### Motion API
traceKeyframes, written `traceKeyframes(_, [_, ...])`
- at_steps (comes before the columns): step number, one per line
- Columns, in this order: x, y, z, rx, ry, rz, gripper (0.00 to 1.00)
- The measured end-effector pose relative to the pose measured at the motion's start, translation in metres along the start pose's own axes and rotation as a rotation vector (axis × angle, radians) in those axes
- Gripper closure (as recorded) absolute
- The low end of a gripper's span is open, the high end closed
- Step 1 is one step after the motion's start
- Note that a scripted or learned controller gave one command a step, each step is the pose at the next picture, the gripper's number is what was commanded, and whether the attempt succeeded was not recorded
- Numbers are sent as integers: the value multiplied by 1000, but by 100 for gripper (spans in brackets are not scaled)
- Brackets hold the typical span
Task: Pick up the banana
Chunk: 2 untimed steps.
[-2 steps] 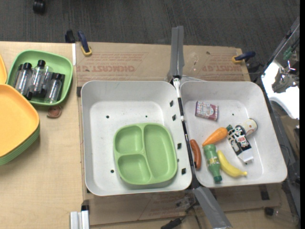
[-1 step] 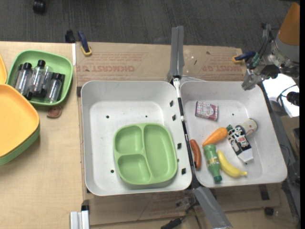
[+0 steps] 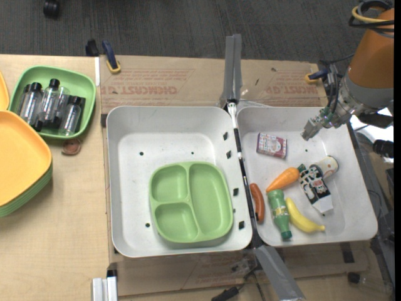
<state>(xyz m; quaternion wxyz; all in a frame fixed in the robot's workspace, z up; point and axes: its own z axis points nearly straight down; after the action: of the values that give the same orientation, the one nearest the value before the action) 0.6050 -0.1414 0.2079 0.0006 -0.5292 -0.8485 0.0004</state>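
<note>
- The gripper (image 3: 311, 129) hangs over the upper right corner of the right bin (image 3: 366, 227), nothing between its fingers; how far they stand apart I cannot tell.
- The step looks like the approach: the banana (image 3: 303, 217) is not yet reached and lies well apart, near the bin's lower edge, just beside the green bottle (image 3: 280, 213).
- Next it must travel down-left and descend over the fruit's middle.
- The banana's long axis runs diagonally, from upper left to lower right.
</note>
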Motion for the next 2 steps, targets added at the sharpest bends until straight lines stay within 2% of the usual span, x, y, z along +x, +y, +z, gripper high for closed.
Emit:
traceKeyframes(1, [0, -24, 6, 2, 0, 437, 100])
traceKeyframes(2, [-49, 12, -75, -2, -3, 78, 100])
